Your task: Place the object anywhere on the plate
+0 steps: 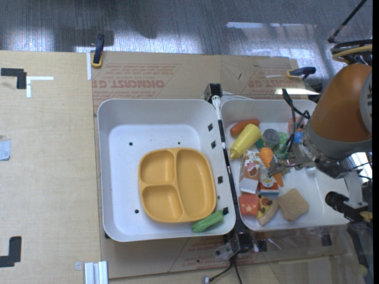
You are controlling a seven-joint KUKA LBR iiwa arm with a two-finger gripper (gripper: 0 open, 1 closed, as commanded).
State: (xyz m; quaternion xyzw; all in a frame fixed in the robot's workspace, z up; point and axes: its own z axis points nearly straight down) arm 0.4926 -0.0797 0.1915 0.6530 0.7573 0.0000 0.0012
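Observation:
A yellow plate (176, 184) with three compartments lies in the left bin (118, 158); nothing lies on it. My gripper (276, 169) is low in the right bin (323, 203), over a cluster of toy foods. Directly around it lie an orange carrot-like piece (267, 155), a white and red carton (251, 171) and a small colourful box (269, 188). The view does not show any of them lifted. The arm's wrist hides the right part of this bin.
A green vegetable toy (208, 222) lies in the left bin by the plate's front right corner. The right bin also holds a yellow bottle (246, 139), a red sausage (244, 126), a grey can (270, 136), a bread slice (292, 205), a pizza slice (266, 210) and a red piece (249, 204).

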